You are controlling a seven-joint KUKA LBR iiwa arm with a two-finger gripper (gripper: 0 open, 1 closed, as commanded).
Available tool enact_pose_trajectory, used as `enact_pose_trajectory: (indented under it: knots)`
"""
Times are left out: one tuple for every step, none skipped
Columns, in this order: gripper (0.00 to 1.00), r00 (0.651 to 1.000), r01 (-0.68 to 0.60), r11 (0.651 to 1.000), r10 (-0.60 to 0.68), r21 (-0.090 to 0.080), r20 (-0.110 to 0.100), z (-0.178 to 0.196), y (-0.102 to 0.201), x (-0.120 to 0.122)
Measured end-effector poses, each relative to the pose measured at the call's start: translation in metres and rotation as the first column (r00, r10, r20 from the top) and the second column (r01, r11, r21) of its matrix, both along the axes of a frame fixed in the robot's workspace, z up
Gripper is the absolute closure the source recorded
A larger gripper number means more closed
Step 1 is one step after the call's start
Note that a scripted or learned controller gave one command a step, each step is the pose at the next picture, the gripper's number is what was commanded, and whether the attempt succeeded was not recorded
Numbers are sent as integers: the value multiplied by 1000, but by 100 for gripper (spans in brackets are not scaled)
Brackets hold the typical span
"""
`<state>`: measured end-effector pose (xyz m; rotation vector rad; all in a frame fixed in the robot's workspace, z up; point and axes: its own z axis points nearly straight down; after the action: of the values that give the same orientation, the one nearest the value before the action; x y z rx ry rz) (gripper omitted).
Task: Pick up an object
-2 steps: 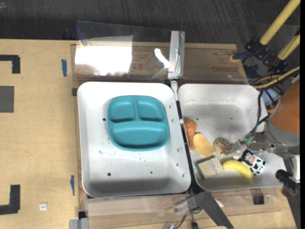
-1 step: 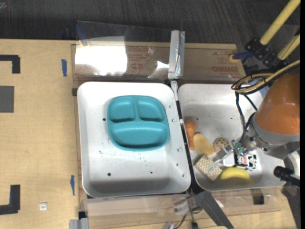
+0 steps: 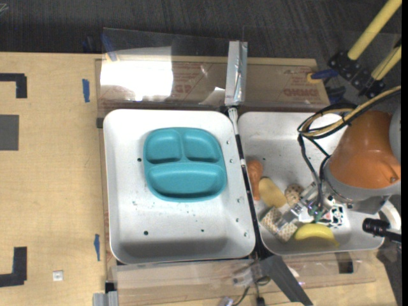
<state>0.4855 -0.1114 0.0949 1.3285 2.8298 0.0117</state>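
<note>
Gripper (image 3: pixel 310 210) low in right bin (image 3: pixel 274 129), jaw state can't tell; banana (image 3: pixel 314 233) just below it, long axis approx. left-right.

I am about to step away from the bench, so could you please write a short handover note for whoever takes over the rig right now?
Gripper: low in the right bin, among the objects; whether it grips anything cannot be told.
Things: yellow banana at the bin's near edge, just below the gripper; a yellowish object and an orange one to the gripper's left, near the divider.
Left bin: holds a teal divided tray.
Done: arm reached down to the pile.
Left: confirm a grasp and lift an object clear.
</note>
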Motion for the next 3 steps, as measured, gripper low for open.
enact_pose_trajectory:
  knots:
    - [0, 797, -604, 797, 604, -19, 5, 1, 0, 22]
    - [0, 932, -362, 932, 362, -5, -8, 48, -59, 106]
    - [0, 957, -289, 957, 289, 1, -15, 40, 10, 39]
